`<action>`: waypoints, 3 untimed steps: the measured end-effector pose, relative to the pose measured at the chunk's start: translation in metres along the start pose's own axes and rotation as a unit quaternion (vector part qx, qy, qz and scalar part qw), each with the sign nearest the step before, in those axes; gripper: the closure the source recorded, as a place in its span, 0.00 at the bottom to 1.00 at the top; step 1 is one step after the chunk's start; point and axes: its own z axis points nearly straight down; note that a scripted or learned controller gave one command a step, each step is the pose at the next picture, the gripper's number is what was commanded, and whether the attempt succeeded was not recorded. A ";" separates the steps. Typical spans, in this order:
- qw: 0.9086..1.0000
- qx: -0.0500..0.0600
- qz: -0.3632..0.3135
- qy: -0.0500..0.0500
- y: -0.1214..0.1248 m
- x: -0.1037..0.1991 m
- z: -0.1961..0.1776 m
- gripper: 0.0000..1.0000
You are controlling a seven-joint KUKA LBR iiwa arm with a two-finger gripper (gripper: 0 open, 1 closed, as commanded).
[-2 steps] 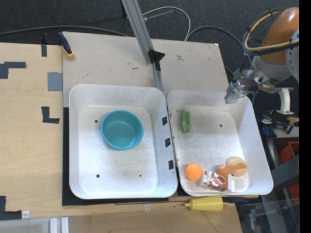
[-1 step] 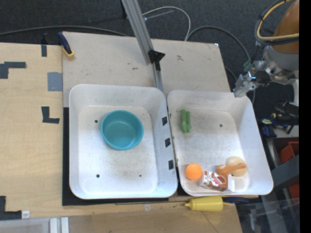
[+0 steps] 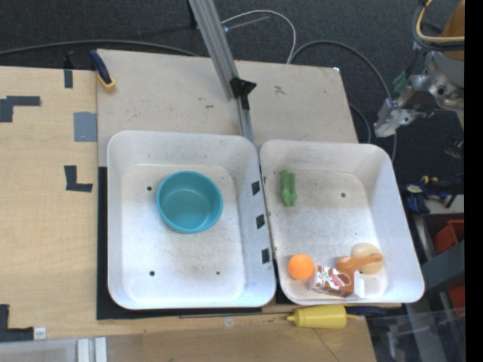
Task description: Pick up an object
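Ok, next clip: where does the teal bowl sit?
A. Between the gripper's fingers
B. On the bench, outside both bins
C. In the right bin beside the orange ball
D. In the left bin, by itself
D: the teal bowl sits upright on the floor of the left bin, while the orange ball lies in the right bin.

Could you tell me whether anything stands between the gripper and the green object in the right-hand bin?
Nothing visible does. The gripper hangs outside the right bin, past its far right corner, and the green object lies alone in the bin's far left part. The orange ball and the other items cluster at the near edge, off that path.
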 end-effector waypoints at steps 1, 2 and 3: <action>1.000 0.003 -0.002 0.001 -0.001 0.055 0.001 1.00; 1.000 0.003 -0.003 0.002 0.013 0.115 0.008 1.00; 1.000 0.004 -0.002 0.002 0.020 0.162 0.028 1.00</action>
